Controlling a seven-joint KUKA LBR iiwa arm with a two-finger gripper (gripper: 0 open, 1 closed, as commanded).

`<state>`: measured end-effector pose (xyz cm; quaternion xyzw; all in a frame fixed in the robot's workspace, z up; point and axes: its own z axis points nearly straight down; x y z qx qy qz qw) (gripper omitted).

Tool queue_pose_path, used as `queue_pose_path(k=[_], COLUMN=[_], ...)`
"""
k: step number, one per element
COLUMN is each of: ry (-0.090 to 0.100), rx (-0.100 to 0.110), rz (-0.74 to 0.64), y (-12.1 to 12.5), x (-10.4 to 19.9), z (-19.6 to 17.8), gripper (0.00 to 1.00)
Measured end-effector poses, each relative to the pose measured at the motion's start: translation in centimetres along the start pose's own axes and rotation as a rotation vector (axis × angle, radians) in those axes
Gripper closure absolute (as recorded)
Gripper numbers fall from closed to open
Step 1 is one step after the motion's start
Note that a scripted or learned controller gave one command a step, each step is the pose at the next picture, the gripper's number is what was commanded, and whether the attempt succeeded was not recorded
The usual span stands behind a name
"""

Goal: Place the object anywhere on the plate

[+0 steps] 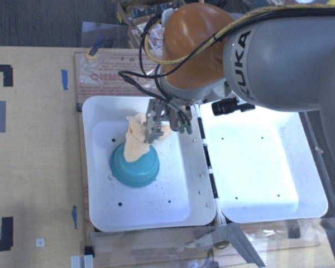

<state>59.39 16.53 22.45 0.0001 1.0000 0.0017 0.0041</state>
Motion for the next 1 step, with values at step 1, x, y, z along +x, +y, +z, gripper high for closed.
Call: queue_pose_path(k=[1], ry=[-0.001], rx=[0.0], rz=[0.0], y=[-0.01], x=[-0.01], z=[-0.03], gripper=[0.0])
